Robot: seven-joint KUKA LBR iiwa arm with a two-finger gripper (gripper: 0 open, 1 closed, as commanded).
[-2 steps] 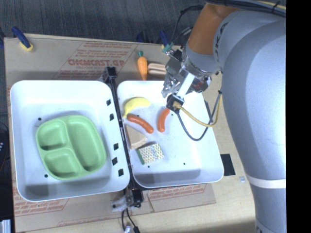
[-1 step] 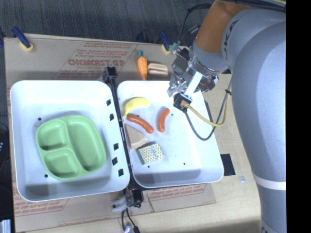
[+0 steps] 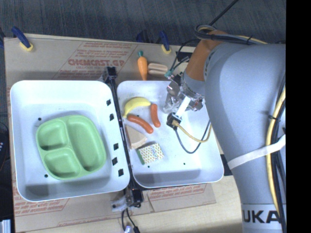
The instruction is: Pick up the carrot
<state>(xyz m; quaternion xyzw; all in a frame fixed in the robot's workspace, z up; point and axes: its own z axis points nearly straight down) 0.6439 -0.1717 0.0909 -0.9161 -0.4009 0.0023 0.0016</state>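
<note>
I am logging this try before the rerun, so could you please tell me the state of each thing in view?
carrot: lying on the bench beyond the right bin, not gripped.
gripper: over the right bin, apart from the carrot.
banana: lying in the right bin.
two sausages: lying in the right bin beside the banana.
green plate: flat, right way up, in the left bin.
</note>
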